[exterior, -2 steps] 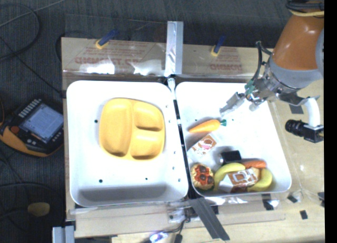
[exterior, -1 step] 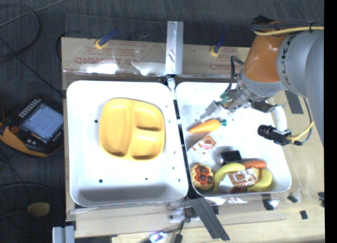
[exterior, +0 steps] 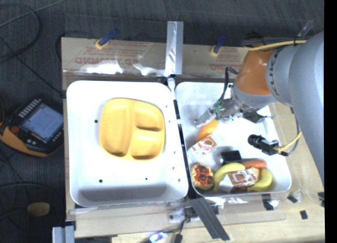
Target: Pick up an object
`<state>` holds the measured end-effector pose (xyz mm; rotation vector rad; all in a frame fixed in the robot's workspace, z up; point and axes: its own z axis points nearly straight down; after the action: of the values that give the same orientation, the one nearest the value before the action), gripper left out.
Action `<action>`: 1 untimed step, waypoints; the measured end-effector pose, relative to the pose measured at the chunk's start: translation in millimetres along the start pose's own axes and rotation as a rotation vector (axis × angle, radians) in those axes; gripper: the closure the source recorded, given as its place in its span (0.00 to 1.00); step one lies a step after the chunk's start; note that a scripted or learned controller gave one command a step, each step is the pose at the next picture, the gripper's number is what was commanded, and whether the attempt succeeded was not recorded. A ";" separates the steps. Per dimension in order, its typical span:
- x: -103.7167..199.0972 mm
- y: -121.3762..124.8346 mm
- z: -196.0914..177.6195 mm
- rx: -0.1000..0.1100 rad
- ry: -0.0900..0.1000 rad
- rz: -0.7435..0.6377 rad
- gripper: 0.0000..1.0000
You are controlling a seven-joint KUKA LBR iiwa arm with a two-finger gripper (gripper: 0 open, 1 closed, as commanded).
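My gripper point(exterior: 215, 112) hangs low in the upper part of the right bin point(exterior: 192, 95), reaching in from the right under the orange wrist band. Its tip is just above and touching or nearly touching an orange carrot-shaped piece point(exterior: 208, 127). Below that lie a small white and red carton point(exterior: 205, 145), a round pizza-like toy point(exterior: 201, 175), a yellow banana point(exterior: 229, 170) and a printed packet point(exterior: 244, 179) along the bin's front. A small black object point(exterior: 230, 156) sits between the carton and the banana.
The left bin point(exterior: 84, 179) holds a yellow divided plate point(exterior: 131, 128). A black cable plug point(exterior: 261, 143) hangs over the right bin's right side. The arm's grey body point(exterior: 305, 84) covers the right bin's far right corner. A handheld controller point(exterior: 36, 126) lies off the bench at left.
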<state>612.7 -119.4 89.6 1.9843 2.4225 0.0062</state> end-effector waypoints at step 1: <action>1.3 1.8 -10.7 -0.004 0.004 0.001 1.00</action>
<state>614.1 -117.7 100.2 1.9852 2.4223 0.0150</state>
